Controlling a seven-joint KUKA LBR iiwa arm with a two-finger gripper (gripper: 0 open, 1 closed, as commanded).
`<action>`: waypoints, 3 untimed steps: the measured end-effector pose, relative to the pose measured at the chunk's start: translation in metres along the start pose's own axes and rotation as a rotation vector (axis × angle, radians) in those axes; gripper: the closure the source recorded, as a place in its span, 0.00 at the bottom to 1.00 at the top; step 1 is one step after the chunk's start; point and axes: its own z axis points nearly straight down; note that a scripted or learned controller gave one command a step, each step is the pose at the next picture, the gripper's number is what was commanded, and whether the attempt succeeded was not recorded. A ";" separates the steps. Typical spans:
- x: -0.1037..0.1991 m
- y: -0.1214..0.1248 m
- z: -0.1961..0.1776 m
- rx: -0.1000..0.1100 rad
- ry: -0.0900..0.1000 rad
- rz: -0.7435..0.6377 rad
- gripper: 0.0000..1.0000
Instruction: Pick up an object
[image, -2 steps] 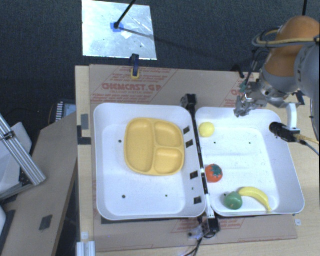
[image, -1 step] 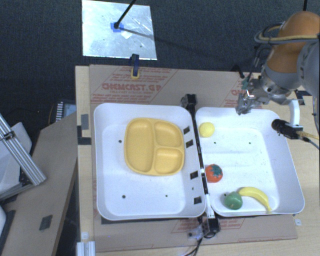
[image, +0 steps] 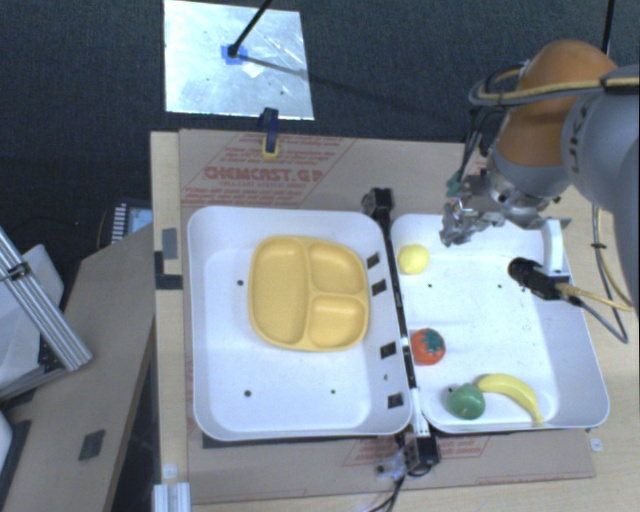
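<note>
camera view: red print on the brown cardboard sheet (image: 330, 160) under the bins reads "chemcast", followed by letters too faint to make out; more red print at the sheet's near edge is unreadable. a yellow clamp (image: 270, 140) sits at the sheet's far edge. behind it, a shiny silver panel (image: 238, 58) with a scrap of blue tape lies against dark fabric. a pale wooden bench carries everything, and an aluminium rail (image: 40, 310) slants in at the left.

the left bin (image: 220, 380) holds a yellow divided plate (image: 307, 292), set flat near its middle. the right bin (image: 560, 350) holds the loose items: a small yellow ball (image: 413, 259) near the far left corner, a red tomato (image: 429, 346) beside the divider, and a green fruit (image: 466, 401) touching a banana (image: 512, 392) along the near edge.

the grey arm (image: 600, 150) with its orange band (image: 555, 100) reaches in from the right. its gripper (image: 458, 228) hangs over the far edge of the right bin, just beside the yellow ball and apart from it. i cannot tell whether the gripper is open or closed, and nothing is seen in it.
</note>
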 end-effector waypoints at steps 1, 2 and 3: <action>0.046 -0.014 -0.001 0.000 0.000 0.000 1.00; 0.098 -0.043 0.004 0.002 0.000 -0.001 1.00; 0.146 -0.063 0.004 0.001 0.000 -0.001 1.00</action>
